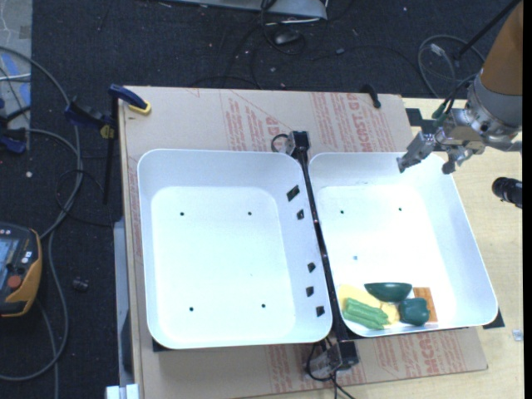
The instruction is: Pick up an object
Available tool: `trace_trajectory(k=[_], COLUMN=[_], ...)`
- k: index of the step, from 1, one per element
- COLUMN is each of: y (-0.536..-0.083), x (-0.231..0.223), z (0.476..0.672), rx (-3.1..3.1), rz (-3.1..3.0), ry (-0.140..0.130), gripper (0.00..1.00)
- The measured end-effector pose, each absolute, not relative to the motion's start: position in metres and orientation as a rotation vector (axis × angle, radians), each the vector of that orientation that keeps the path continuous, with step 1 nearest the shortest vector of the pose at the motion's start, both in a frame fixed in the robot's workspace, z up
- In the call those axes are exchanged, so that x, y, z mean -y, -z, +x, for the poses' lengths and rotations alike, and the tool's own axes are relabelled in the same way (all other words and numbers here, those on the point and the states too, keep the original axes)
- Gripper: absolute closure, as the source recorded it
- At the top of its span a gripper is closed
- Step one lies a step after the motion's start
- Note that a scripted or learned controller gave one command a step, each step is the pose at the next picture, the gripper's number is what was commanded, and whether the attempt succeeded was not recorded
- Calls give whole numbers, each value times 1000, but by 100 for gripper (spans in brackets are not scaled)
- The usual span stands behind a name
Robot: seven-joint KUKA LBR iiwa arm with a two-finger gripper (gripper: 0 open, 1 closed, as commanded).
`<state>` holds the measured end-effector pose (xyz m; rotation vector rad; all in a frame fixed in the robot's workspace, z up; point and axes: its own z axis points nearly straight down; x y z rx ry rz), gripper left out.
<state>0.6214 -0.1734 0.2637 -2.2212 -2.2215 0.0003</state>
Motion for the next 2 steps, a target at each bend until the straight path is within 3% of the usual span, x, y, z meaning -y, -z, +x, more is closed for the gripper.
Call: trace_trajectory(k=[1, 2], y=[-274, -480], x=[173, 162], z=[622, 626], rx=[2222, 2230], rz=[-2221, -2227], ry=[1, 11], gripper=[100, 100])
